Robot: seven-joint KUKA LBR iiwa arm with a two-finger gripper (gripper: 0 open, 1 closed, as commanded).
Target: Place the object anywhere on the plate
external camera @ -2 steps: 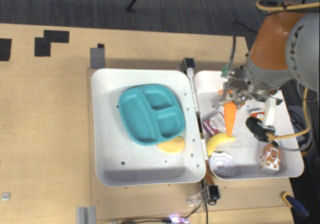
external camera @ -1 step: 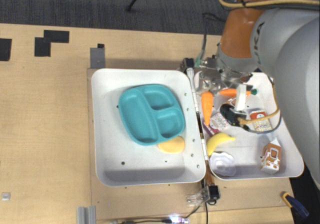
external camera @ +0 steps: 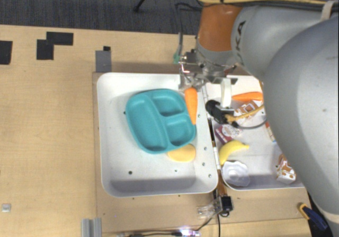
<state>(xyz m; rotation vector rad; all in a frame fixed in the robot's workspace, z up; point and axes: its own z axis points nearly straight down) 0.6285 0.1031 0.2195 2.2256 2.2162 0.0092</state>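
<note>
Carrot (external camera: pixel 190 104) hanging upright at the teal plate's (external camera: pixel 153 124) three o'clock edge, its top gripped between the closed fingers (external camera: pixel 189 83), yellow piece (external camera: pixel 181 153) at the plate's five o'clock, snack packets (external camera: pixel 244 107) right, print unreadable.

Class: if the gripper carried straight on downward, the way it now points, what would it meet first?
The gripper has a carrot hanging below it; that would probably touch the right edge of the teal plate first, though depth is unclear.
</note>
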